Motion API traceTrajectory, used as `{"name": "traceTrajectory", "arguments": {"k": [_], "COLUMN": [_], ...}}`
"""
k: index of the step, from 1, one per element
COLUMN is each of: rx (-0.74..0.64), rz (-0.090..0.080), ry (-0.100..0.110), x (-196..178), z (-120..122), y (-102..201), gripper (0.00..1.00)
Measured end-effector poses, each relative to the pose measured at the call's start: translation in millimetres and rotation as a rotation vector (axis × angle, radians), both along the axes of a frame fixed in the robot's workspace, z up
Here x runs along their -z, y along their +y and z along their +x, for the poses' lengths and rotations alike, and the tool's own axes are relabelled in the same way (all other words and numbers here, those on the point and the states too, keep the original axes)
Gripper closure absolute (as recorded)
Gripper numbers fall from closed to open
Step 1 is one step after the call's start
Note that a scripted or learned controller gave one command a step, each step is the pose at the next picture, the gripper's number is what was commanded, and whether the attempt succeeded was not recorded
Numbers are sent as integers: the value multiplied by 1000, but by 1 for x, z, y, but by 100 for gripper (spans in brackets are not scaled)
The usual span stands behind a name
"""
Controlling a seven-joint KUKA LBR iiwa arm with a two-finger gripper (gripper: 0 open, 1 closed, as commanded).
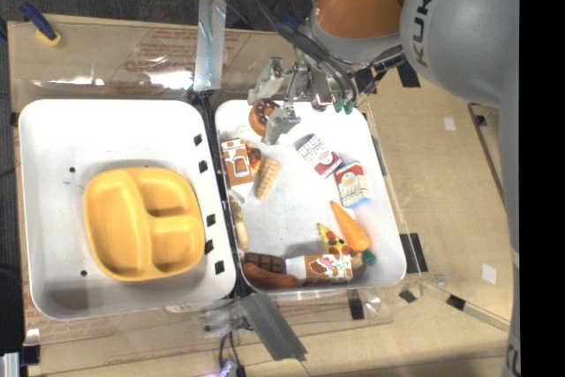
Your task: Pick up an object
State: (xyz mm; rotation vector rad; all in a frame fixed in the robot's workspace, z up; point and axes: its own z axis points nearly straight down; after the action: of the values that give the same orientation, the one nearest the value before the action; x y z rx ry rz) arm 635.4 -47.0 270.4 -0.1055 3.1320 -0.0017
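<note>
My gripper [276, 117] hangs over the far left corner of the right bin [296, 203], below the arm's orange band. A brown toy donut [259, 114] lies right beside it, partly covered by it. Nearer in the same bin lie an ice cream cone [267, 177], a small brown carton [236, 162], two red and white cartons [318, 153] [352, 184], a carrot [351, 227], a pizza slice [331, 237] and a dark chocolate bar [265, 264]. Nothing visibly sits in the gripper.
The left bin [53, 146] holds a yellow compartment tray [144, 221]. A printed box [328, 268] lies along the right bin's near wall. Cables trail behind the wrist at the back. Bare bin floor shows around the middle of the right bin.
</note>
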Motion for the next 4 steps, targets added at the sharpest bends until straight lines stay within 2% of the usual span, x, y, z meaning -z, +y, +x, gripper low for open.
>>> {"name": "traceTrajectory", "arguments": {"k": [1, 2, 3, 4], "rx": [-209, -213, -371, -552], "rz": [-3, -4, -3, -1], "ry": [3, -1, 6, 8], "x": [-41, -52, -39, -3], "z": [22, 23, 21, 22], "y": [-75, -73, -165, -145], "gripper": [100, 100, 100, 100]}}
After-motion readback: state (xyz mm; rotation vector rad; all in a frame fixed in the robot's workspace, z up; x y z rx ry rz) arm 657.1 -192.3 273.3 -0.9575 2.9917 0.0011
